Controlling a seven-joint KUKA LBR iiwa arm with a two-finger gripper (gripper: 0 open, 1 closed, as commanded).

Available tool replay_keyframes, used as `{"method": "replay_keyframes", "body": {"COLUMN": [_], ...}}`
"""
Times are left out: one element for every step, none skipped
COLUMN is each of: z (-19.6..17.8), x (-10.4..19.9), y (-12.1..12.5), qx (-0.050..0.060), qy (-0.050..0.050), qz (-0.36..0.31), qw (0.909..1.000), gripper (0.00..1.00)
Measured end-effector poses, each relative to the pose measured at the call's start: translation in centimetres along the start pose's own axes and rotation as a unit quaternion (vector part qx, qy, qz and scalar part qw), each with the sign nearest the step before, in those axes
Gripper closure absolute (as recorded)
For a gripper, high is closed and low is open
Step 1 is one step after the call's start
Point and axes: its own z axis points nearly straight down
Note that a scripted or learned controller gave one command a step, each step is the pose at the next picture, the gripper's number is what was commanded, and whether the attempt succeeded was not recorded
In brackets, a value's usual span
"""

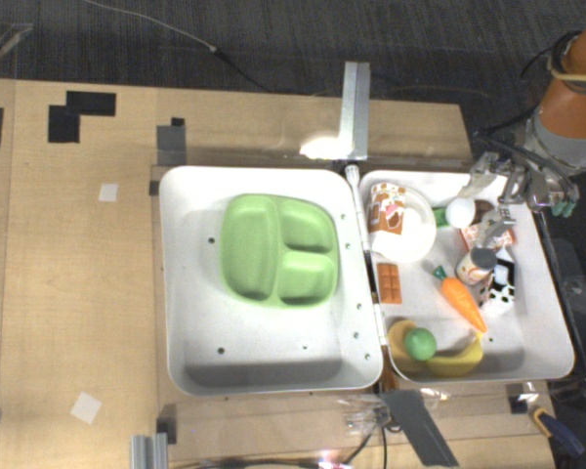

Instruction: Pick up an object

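Green tray (276,249) in left bin (190,262); carrot (463,304), banana (449,360) in right bin (547,311); pincer (508,189) state unclear.

Grey arm (566,145) with orange band (578,106), metallic wrist hardware.

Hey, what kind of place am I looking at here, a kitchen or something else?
Most likely a robotics lab bench, not a kitchen. A robot arm reaches over two white bins set on a plywood bench, and the right bin holds toy food such as a carrot and a banana.
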Motion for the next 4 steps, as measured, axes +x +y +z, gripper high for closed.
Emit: {"method": "replay_keyframes", "body": {"z": [9.9,10.0,8.8,-6.2], "x": [6.1,6.2,5.9,3.1], "y": [1.5,1.6,1.8,1.2], "qx": [0.001,0.0,0.001,0.002], "qy": [-0.002,-0.001,-0.005,-0.007], "qz": [-0.009,-0.009,-0.012,0.009], "qw": [1.0,1.0,0.9999,0.9999], "gripper": [0.0,0.0,1.0,1.0]}}
